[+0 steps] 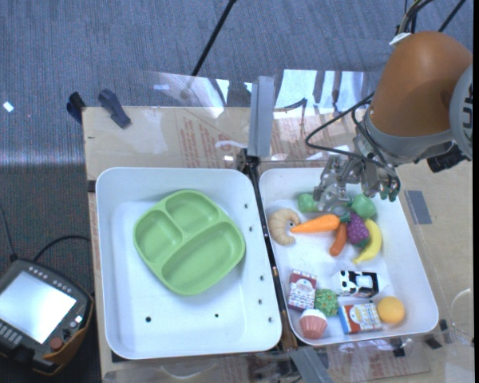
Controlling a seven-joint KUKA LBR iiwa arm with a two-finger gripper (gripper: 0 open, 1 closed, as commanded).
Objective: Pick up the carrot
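Blue carpet behind, counter (pixel 176 134) below: your tool (pixel 345 188) hangs just above the carrot (pixel 317 224), which lies beside the croissant (pixel 283 224). Grip state, I can't tell. You're on the approach; next you'll need to drop squarely over the carrot.

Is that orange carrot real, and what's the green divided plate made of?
The orange tapered carrot looks like moulded plastic: even colour, smooth soft sheen, no leaves, so probably a toy. The green three-compartment plate also seems plastic, matte, one uniform colour with rounded moulded ridges.
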